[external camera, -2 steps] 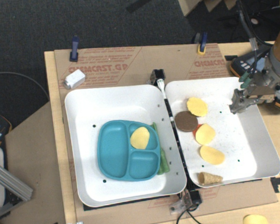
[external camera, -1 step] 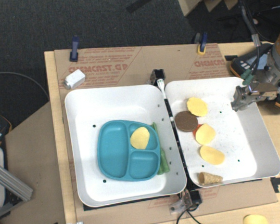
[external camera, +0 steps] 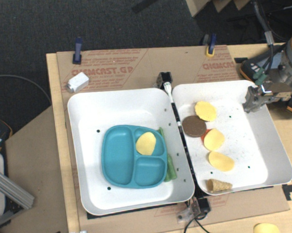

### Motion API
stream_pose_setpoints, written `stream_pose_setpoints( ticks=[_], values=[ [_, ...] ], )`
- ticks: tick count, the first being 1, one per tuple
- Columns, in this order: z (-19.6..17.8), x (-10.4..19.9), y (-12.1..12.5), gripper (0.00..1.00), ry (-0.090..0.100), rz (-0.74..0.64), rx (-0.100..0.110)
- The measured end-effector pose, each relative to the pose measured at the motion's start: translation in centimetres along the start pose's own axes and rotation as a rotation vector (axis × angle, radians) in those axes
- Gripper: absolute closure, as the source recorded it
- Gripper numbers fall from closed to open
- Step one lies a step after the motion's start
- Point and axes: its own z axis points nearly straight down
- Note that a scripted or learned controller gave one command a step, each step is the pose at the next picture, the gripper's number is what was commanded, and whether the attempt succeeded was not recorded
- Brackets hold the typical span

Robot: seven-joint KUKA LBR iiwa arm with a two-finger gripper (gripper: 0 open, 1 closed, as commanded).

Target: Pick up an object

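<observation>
On your left, the left bin (external camera: 82,143) holds a teal divided plate (external camera: 122,160) with a yellow piece (external camera: 146,144) in its upper right compartment; a green item (external camera: 167,162) lies against the plate's right edge. Moving right, the right bin (external camera: 269,149) contains a yellow disc (external camera: 205,111) touching a brown disc (external camera: 193,126), then two further yellow pieces (external camera: 214,140) (external camera: 221,161) below, and a tan wedge (external camera: 219,185) near the front wall. At far right, the tool (external camera: 253,100) sits over the bin's upper right rim, holding nothing visible; you cannot tell how it is set.
</observation>
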Motion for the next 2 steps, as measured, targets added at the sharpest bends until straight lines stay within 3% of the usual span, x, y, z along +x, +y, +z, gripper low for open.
stream_pose_setpoints(
  ticks=[1,2],
  values=[
    [-1.0,0.0,0.1,1.00,-0.001,0.000,-0.003],
    [-5.8,8.0,-0.3,1.00,0.013,-0.005,0.015]
  ],
)
